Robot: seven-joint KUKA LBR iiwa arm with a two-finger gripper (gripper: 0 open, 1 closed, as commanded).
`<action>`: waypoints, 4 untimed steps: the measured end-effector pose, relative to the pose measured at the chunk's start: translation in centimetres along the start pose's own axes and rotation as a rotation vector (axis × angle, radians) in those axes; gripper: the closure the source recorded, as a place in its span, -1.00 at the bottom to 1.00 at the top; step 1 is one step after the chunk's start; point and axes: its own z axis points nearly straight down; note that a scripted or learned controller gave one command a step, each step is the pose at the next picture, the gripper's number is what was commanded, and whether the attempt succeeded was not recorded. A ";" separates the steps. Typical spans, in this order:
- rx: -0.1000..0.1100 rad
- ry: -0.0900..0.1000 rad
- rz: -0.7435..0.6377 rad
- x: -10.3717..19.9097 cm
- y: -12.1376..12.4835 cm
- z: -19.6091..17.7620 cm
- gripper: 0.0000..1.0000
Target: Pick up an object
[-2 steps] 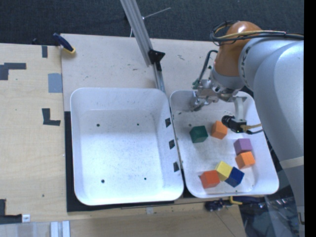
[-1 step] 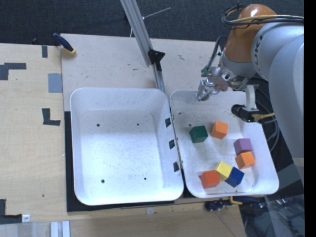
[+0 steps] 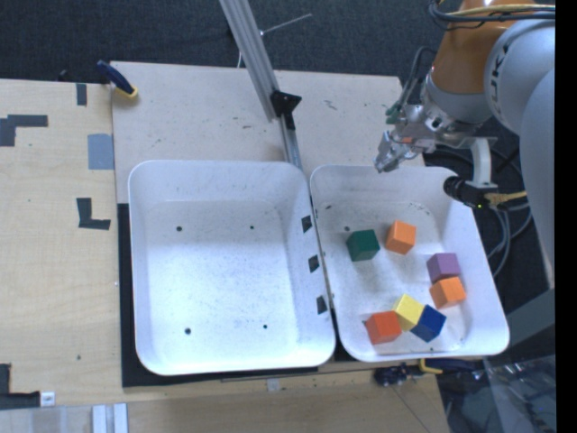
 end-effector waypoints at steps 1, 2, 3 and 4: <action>0.000 0.000 -0.001 -0.7 0.4 -4.7 1.00; 0.006 0.002 -0.004 3.8 -0.7 -4.6 1.00; 0.008 0.002 -0.004 8.8 -1.0 -2.8 1.00; 0.009 0.002 -0.004 13.7 -2.0 -1.3 1.00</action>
